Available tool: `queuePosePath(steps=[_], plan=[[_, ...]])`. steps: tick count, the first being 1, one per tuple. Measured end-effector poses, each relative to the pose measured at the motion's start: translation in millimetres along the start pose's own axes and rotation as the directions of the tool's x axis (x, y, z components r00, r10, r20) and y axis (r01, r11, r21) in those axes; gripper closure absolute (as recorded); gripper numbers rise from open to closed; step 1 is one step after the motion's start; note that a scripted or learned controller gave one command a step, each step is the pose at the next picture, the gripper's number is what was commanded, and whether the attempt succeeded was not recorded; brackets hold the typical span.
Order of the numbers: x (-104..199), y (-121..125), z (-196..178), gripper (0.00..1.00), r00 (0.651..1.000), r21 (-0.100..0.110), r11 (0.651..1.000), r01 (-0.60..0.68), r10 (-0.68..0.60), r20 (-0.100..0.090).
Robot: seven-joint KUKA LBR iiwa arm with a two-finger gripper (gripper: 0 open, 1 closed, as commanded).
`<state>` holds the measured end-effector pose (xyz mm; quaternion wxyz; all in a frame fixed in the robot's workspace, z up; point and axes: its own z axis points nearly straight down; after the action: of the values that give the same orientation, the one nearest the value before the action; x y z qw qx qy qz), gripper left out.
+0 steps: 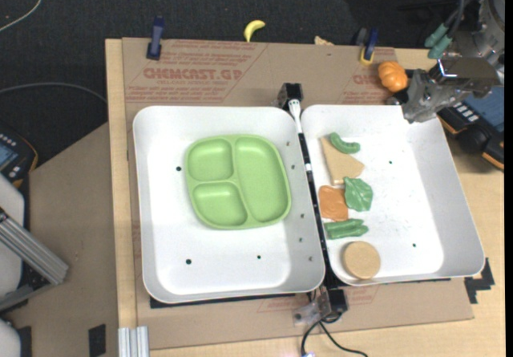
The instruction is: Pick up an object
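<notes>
Approach stage, as judged: the pincer (421, 103) is seen at the far right corner of the right bin (449, 211), with nothing visibly held; whether it is open or closed cannot be told. The candidate objects are clustered along that bin's left wall — a curved green piece (345, 144), a tan wedge (343, 163), an orange slab (333, 201), a crinkled green leaf (359, 193), a green pod (345, 228) and a tan disc (361, 259). All appear smooth, moulded, toy-like. A move leftward and a descent are called for next. A green divided plate (237, 180) is set in the left bin (160, 251).

Six small pieces lie along the right bin's (449, 187) left side: green curl (345, 143), tan wedge (342, 164), orange chunk (333, 202), green leaf (358, 193), green pod (345, 229), tan disc (361, 259).
</notes>
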<state>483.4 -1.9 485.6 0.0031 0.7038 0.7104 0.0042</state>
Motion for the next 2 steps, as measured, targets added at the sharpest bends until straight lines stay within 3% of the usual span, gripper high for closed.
queuePosePath(steps=[1,2], plan=[[64,-4,40,1.00,1.000,0.015,1.000,-0.002,0.002,0.001],[111,-3,-32,1.00,1.000,0.000,1.000,-0.003,0.003,-0.002]])
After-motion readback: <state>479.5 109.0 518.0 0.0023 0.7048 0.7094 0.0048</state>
